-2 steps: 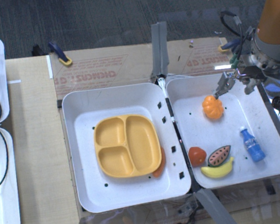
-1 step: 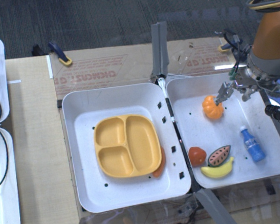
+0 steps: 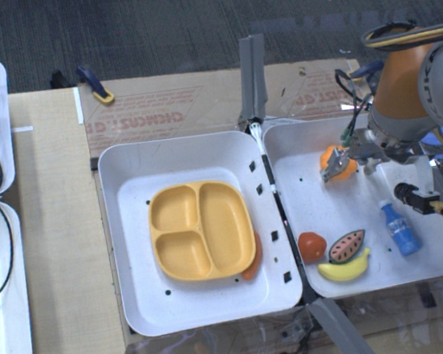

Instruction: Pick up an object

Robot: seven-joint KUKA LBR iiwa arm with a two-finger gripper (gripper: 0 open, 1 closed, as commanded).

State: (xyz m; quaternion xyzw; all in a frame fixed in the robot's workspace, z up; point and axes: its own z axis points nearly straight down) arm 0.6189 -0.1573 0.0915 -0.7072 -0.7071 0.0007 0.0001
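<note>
You see the claw (image 3: 335,167) low over the back of the right bin (image 3: 427,266), reaching in from the right. Its dark fingers sit against an orange object (image 3: 341,161): small, rounded, bright orange, largely covered by the claw on its front-left side. Whether the fingers are clenched around it or merely touching cannot be told from this angle.

Elsewhere in the right bin: a red tomato-like piece (image 3: 312,244) near the front-left wall, a watermelon slice (image 3: 347,245) just beside it, and a yellow banana (image 3: 346,267) touching the slice's lower edge. A blue bottle (image 3: 399,228) with a white cap lies tilted toward the right side, well apart from the orange object.

The left bin (image 3: 131,224) holds a yellow three-compartment plate (image 3: 202,231), with something orange peeking from under its right-front edge. Both bins rest on the counter (image 3: 59,234).
</note>
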